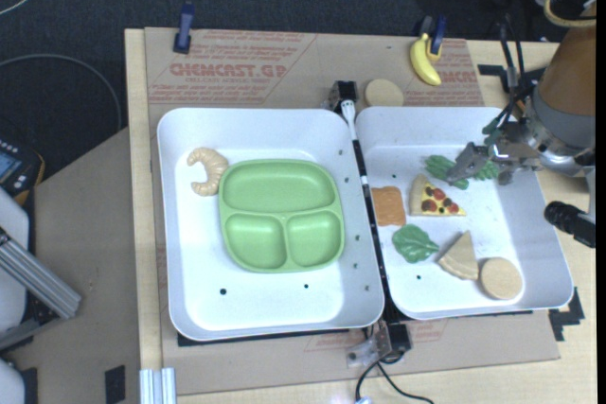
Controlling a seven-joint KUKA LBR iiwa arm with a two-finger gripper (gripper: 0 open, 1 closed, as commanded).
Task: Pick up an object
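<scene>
Currently the gripper (471, 164) is hanging low over the far part of the right bin (540, 293), right beside a green leafy toy (441, 167); whether the jaws are spread or pressed together I cannot tell, as dark linkage is hiding the tips, and nothing is visibly sitting between them. That leafy piece is lying near the bin's far middle, touching or nearly touching the pizza slice (435, 200) just nearer. It is looking light, thin and irregular, probably moulded plastic, so a pinch across its narrower width is appearing safest; its low profile is likely making it prone to slipping out. Alongside are lying a toast piece (387, 204), a second green leaf (415, 243), a bread wedge (459, 256) and a round cookie (500, 277), all seeming similarly light and rigid. In the left bin (189, 289) a green divided plate (281, 213) is resting beside a croissant (207, 169). Red print on the board covering the surface (237, 61) is reading "CHEMCAST", with smaller lines illegible. A banana (424, 61) is lying outside the bins, on the far side.
</scene>
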